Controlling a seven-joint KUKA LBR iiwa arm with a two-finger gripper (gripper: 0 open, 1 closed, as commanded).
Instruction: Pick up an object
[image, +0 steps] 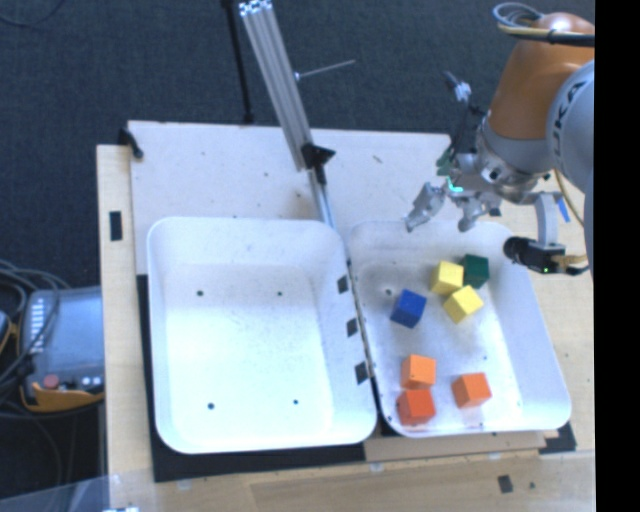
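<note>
The hand (447, 211) is seen above the far rim of the right bin (535, 330), its two fingers spread apart and pointing down and to the left; nothing is seen between them. It hangs clear of every block, so the hand is judged released and unladen.

No object is lifted yet. The task is judged at its start: a target must be chosen, the hand lowered over it, the fingers closed, and the block raised. All of that is left.

Nearest the hand, in the far part of the right bin, a yellow block (449, 276) is noted touching, or just beside, a dark green block (476, 269), with a second yellow block (463, 303) just near of them. A blue block (408, 308) lies to their left, apart from them. Three orange blocks are noted toward the near rim: one (420, 371) above another (416, 405), touching or nearly so, and a third (471, 389) to their right.

All are roughly cubes, so no long axis is made out. Their faces are turned at differing angles to the bin walls; the second yellow block and the blue block sit clearly skewed.

The left bin (160, 300) is seen beside it on the counter (200, 160).
</note>
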